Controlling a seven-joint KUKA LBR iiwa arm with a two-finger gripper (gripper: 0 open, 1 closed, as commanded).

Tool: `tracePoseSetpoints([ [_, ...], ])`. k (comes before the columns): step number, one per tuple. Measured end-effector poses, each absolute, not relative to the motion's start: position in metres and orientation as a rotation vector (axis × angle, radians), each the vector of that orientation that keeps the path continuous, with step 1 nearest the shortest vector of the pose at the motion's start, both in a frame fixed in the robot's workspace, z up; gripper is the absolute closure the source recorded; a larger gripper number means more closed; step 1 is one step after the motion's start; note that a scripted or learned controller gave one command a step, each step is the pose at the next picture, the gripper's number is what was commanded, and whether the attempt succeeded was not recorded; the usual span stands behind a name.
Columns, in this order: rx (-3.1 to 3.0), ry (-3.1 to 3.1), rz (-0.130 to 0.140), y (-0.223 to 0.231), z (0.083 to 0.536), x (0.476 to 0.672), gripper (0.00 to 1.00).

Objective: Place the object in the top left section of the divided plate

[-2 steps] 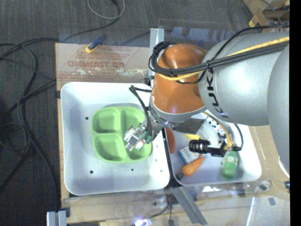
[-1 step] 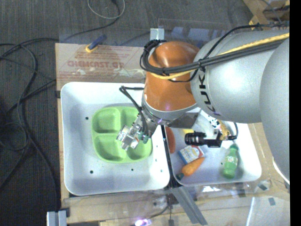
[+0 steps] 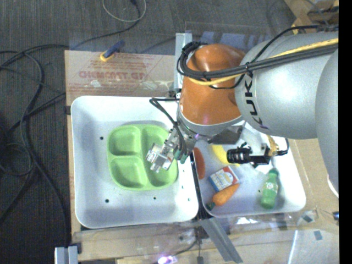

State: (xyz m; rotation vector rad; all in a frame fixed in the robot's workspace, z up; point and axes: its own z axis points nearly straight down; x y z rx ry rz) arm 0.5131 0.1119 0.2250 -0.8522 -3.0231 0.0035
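Here, jaws (image 3: 159,158) over green divided plate (image 3: 132,155), grip state unclear, nothing visibly held.

Bright, even overhead light; soft shadows; slight blur; glare on arm (image 3: 286,92).

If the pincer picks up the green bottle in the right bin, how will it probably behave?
The green bottle lies on its side, so a push would probably roll it. It looks like smooth plastic, perhaps slippery. It seems small and probably light.
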Motion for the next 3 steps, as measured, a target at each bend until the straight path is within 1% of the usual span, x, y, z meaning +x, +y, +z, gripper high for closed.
tracePoseSetpoints([
  [1, -0.877, -3.015, -0.001, 0.136, 0.238, 0.499, 1.00],
  [2, -0.521, -3.096, 0.002, 0.094, 0.225, 0.508, 1.00],
  [3, -0.521, -3.096, 0.001, 0.094, 0.225, 0.508, 0.00],
])
